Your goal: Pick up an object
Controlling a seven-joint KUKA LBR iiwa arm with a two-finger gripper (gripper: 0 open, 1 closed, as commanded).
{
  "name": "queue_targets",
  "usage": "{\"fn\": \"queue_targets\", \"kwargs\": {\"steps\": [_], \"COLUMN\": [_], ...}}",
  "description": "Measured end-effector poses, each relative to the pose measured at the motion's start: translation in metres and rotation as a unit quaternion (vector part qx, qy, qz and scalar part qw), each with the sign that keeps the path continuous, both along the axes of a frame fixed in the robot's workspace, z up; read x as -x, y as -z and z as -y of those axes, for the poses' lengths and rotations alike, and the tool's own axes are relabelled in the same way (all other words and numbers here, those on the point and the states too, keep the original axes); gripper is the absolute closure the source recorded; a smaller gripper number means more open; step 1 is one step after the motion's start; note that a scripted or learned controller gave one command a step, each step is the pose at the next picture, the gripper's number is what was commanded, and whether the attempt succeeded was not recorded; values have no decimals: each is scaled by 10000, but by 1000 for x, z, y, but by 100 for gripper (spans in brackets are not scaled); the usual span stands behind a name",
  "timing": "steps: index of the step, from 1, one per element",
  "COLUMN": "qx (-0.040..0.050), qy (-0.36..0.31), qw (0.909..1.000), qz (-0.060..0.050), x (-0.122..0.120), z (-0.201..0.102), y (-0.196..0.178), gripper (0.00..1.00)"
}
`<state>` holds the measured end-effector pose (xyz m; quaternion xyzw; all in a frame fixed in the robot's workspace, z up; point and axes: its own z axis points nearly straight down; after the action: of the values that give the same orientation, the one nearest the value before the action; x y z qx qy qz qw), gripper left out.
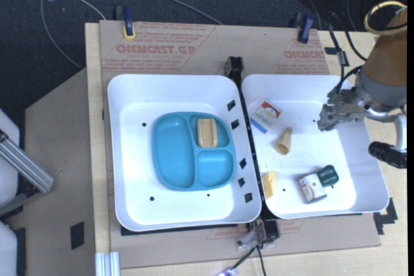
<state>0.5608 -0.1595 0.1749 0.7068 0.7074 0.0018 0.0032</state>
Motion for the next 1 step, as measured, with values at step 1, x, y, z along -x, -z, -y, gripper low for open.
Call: {"fn": "queue_targets", "kwargs": {"steps": [1], "qx": [0], "qy": [-6], "qw": [10000], "qz": [-2], "x": [-9], "z": [-3], "y": [-61], "gripper": [100]}}
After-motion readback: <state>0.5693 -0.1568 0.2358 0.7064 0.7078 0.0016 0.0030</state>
